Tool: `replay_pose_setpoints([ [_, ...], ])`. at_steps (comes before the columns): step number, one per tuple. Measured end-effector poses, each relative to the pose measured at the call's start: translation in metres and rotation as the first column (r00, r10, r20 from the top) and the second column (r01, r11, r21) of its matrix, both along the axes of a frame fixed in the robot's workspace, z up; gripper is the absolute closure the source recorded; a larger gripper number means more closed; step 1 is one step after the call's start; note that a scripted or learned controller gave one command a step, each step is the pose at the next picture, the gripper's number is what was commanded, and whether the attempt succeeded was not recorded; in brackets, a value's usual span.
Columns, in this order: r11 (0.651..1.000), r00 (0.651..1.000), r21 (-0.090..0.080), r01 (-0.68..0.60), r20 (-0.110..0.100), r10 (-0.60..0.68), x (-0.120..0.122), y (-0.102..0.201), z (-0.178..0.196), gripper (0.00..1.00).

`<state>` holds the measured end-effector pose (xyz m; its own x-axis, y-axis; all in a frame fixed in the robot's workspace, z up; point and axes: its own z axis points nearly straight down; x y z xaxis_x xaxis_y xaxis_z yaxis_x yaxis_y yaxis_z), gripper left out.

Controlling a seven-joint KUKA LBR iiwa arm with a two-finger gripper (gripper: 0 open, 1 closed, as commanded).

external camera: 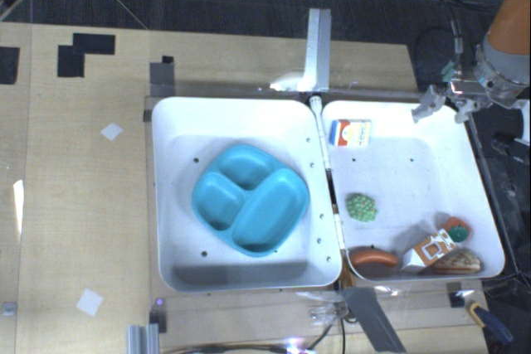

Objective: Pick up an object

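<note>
Nearest the camera, along the front wall of the right bin (477,178), lay a row of small things. A brown sausage-shaped piece (375,260) sat in the front left corner, its long axis running left to right along the wall. Just beside it to the right stood a small orange and white carton (434,248), tilted, its long axis slanting up toward the right. A tan bread-like piece (456,264) lay in the front right corner, touching the carton, its length also left to right. Just behind these, near the right wall, was a small round orange and green item (456,229).

Further back, near the left wall and about midway, a green bumpy ball (361,207) rested alone, well apart from the others. In the back left corner lay a small white, orange and blue box (351,133), its long side parallel to the back wall.

In the left bin (166,203) a blue divided plate (250,199) lay near the centre, its long axis running diagonally from back left to front right.

Farthest off, the gripper (444,101) hung over the back right corner of the right bin; nothing was seen between its fingers, and how wide they stood I cannot tell.
</note>
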<state>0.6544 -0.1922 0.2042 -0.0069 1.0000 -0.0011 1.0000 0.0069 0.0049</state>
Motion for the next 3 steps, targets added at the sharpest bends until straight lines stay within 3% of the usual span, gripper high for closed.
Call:
replay_pose_setpoints([
  [1,0.999,0.999,0.0,0.053,-0.001,-0.053,-0.049,-0.013,-0.089,0.0],
  [2,0.998,0.998,0.001,0.065,-0.001,-0.065,-0.098,-0.006,-0.043,0.0],
  [3,0.999,0.999,0.0,0.039,0.001,-0.039,-0.084,0.0,0.003,0.0],
])
